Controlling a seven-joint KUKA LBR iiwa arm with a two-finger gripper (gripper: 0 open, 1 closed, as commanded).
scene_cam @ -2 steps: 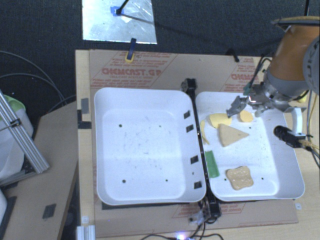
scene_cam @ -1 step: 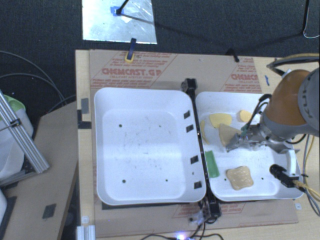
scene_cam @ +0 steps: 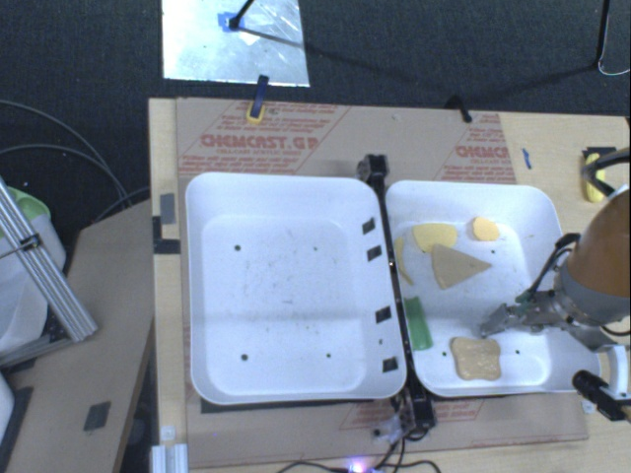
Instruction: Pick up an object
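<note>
The gripper (scene_cam: 490,323), jaw state I cannot tell, hangs just above the toast slice (scene_cam: 476,359); descending off-centre could knock it aside.

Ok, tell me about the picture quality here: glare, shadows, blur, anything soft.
Camera view: the metal sheet on the dark floor reflects a bright patch of glare; the left bin and right bin are evenly lit, with soft shadows only along their inner walls; the arm at the right edge is blurred, and the hand looks soft; the whole frame is slightly grainy.
</note>
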